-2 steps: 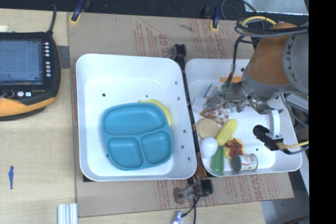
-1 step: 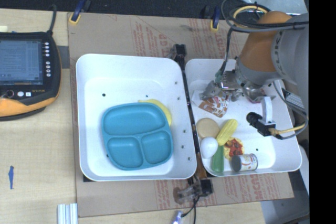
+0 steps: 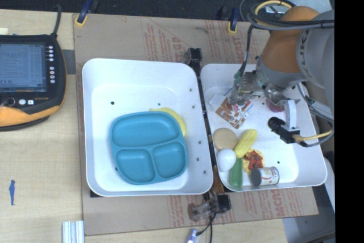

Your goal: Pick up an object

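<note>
Can [image 3: 266,176] beside green vegetable [image 3: 235,176]

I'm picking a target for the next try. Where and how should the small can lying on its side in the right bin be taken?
Grip the can across its round body at mid-length, coming straight down from above. It lies flat with its axis running left-right, so the fingers should close front-to-back over the curved sides. The green vegetable crowds its dark left end, and the bin wall is close on the right.

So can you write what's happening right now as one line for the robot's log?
arm: over right white bin | gripper: above red-and-white printed packet | grasp: unconfirmed | left white bin: blue divided plastic tray
</note>
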Robot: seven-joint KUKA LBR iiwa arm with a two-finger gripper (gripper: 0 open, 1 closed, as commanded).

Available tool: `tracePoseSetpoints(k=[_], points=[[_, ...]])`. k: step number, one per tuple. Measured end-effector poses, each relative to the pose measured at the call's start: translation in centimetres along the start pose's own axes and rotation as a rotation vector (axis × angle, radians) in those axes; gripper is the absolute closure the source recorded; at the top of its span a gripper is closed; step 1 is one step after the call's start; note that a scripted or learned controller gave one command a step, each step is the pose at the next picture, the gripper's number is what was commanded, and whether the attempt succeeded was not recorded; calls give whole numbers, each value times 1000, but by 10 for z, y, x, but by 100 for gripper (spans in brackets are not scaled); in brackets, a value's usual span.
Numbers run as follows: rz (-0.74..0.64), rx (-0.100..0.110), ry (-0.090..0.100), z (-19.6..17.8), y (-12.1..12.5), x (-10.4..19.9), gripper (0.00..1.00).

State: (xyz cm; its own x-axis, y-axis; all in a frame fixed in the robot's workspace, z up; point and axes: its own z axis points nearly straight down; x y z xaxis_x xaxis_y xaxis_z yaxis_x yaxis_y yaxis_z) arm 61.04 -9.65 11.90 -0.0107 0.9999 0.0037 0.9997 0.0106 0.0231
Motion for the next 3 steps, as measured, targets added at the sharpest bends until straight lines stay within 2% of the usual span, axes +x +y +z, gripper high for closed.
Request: tracePoseSetpoints(k=[1,2,3], points=[[1,1,-1,0,-1,-1,0],[4,18,-4,22,-84,-3,0],[7,26,-3,26,-26,-5,0]])
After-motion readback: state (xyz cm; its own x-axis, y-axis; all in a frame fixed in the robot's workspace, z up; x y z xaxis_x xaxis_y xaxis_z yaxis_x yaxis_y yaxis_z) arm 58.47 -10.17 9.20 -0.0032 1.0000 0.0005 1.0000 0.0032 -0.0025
